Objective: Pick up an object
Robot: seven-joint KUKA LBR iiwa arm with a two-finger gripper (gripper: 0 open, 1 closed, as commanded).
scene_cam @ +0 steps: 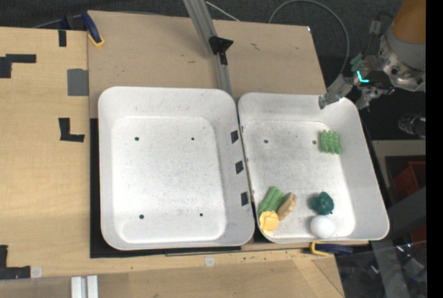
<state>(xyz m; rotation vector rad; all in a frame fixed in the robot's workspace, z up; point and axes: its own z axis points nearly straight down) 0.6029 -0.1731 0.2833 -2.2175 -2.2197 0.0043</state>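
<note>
We saw the fingers [344, 90] hanging over the right bin [297, 110] at its far right corner | cannot tell their spread, nothing visibly held | green ridged block [330, 142] lay just nearer, by the bin's right edge, apart from them.
</note>
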